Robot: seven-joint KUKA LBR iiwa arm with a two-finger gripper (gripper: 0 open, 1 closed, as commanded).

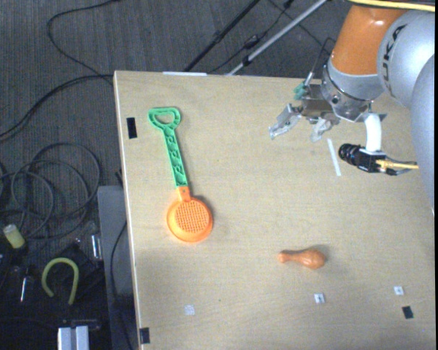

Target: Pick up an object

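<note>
Gripper [301, 126] fingers apart, empty, above bare desk [277, 195]. Orange pear-shaped toy [304, 257] well below; strainer [181, 182] far left. Risk: closing here grabs nothing.

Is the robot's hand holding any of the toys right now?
No, nothing. The two-finger gripper hangs open above the tan board, far from the green-handled orange strainer and the small orange pear-shaped toy, which both lie flat.

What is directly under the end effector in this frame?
Bare tan board lies under the grey metal end effector; nothing sits between its spread fingers. The board beneath the orange-banded wrist is covered.
</note>
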